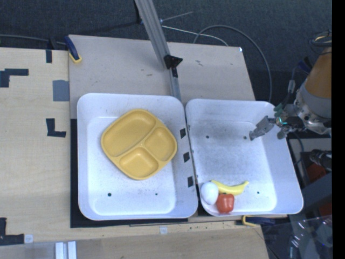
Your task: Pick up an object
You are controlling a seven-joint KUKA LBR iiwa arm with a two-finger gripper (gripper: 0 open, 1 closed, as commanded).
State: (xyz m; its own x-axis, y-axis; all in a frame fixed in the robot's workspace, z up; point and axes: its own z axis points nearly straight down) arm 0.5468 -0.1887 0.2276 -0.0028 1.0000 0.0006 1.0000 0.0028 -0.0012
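In the right bin [237, 144], near its front edge, lie a white egg-shaped object [208, 192], a yellow banana [233, 187] and a red pepper [226, 202], all close together. My gripper [265, 128] hangs over the right bin's far right side, well apart from these objects. Its fingers point left and nothing shows between them. The orange band of the arm [322, 77] sits at the right edge.
A yellow divided plate [138, 143] lies in the left bin [94, 198]. A slanted metal pole [153, 28] rises behind the bins. Cables run across the dark floor at the back right. Wooden bench surface stretches to the left.
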